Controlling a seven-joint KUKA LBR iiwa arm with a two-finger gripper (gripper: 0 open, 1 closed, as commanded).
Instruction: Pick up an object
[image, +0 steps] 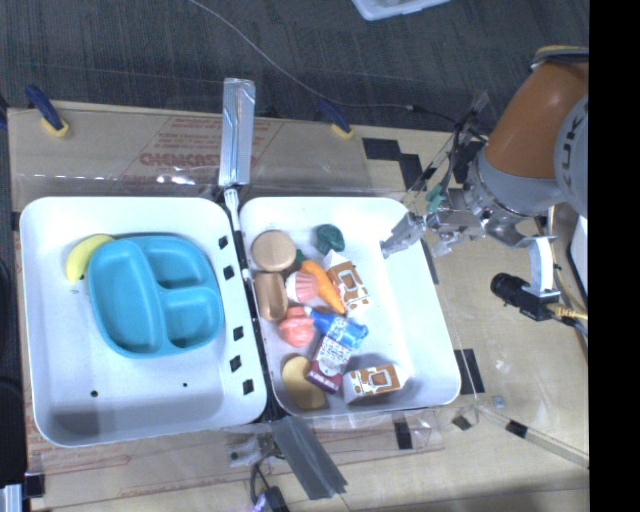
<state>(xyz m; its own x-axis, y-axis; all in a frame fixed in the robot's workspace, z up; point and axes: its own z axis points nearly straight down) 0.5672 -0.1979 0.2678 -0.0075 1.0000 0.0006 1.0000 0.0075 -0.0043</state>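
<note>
1. Left bin (40, 330): white, shallow, standing on the bench (300, 150).
2. Blue divided tray (155, 292): lies in the left bin toward its upper half, three compartments visible.
3. Banana (83, 254): yellow, at the tray's upper-left corner, partly hidden under its rim.
4. Metal strip (236, 132): silvery, upright at the far end of the seam between the two bins.
5. Blue clamps (46, 108): one at the bench's far-left corner, a second (334, 116) further right along the far edge.
6. Black marker squares (385, 152): printed on the bench surface, far right.
7. Cables (260, 50): thin, running across the dark floor beyond the bench.
</note>
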